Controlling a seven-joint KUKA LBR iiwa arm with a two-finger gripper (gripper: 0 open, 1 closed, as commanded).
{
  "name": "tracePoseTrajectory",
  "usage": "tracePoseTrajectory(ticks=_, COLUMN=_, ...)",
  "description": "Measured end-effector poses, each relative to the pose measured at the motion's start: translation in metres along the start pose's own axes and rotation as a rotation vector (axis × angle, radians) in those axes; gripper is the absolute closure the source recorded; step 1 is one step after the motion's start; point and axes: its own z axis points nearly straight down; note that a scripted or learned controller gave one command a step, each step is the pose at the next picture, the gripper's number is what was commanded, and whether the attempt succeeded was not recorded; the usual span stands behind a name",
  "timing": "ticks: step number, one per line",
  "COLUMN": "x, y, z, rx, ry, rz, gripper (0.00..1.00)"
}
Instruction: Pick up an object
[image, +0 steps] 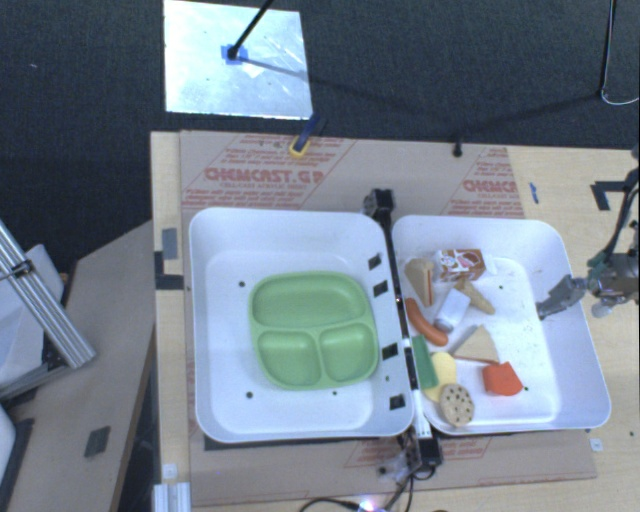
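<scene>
Evidently we are at the approach: our grey two-finger gripper (556, 297) hangs at the frame's right edge, grip unreadable, while the orange block (502, 379) waits lower right, needing descent.

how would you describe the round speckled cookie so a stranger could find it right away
Look in the right-hand shallow white bin, the one full of toy food. Go to its near left corner, just below a pale yellow piece. The flat round tan cookie with dark chips lies there, the only speckled disc in the pile.
</scene>
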Motion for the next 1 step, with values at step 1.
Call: tracePoseTrajectory(ticks=1, x=0.0005, y=0.0022, z=-0.0057, rx=-0.012, ry=-0.003, rz=-0.003, gripper=0.00)
